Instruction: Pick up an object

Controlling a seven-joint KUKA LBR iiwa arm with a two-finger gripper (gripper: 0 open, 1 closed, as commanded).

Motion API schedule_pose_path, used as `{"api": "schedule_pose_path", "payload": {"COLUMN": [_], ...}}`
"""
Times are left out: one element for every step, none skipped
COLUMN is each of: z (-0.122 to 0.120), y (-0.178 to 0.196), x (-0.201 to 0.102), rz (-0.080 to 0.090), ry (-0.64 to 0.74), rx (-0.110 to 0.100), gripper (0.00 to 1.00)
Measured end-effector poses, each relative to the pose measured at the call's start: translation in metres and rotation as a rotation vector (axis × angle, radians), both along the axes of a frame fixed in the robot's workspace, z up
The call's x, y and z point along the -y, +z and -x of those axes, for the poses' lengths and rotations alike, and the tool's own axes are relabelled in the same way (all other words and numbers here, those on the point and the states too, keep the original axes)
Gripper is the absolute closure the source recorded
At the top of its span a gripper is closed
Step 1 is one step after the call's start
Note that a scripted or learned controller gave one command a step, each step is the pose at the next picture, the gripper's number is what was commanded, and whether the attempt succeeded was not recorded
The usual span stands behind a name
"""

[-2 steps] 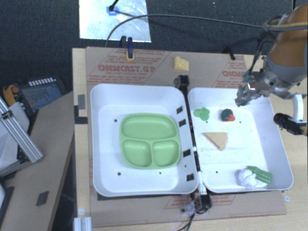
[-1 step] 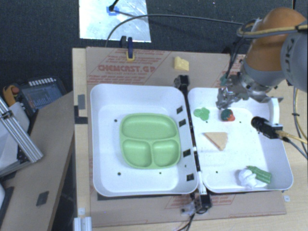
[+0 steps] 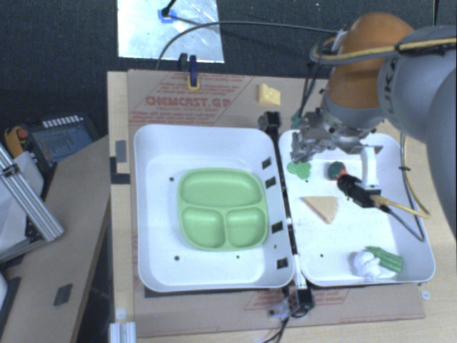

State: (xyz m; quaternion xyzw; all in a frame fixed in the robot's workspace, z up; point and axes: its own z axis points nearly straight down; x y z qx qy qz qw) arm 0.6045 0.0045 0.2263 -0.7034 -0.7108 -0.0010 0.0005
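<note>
My gripper (image 3: pixel 303 153) is lowered into the far left part of the right bin (image 3: pixel 410 259). Its tips are just above a small green piece (image 3: pixel 299 168) on the bin floor. A small round green and red item (image 3: pixel 335 169) lies to the right of that. A tan wedge (image 3: pixel 322 207) rests near the bin's middle. A white and green item (image 3: pixel 375 261) lies in the near right corner. Whether anything is between the fingers is hidden by the wrist.
The left bin (image 3: pixel 153 191) holds a green three-compartment tray (image 3: pixel 221 207). A yellow block (image 3: pixel 269 93) sits on the cardboard behind the bins. The arm's orange band (image 3: pixel 364 56) and grey body hang over the right bin's far side.
</note>
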Motion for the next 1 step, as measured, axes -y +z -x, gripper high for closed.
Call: {"api": "schedule_pose_path", "payload": {"z": [0.0053], "y": [0.0009], "x": [-0.0616], "rz": [0.000], "ry": [0.000], "rx": [0.001], "gripper": [1.00]}}
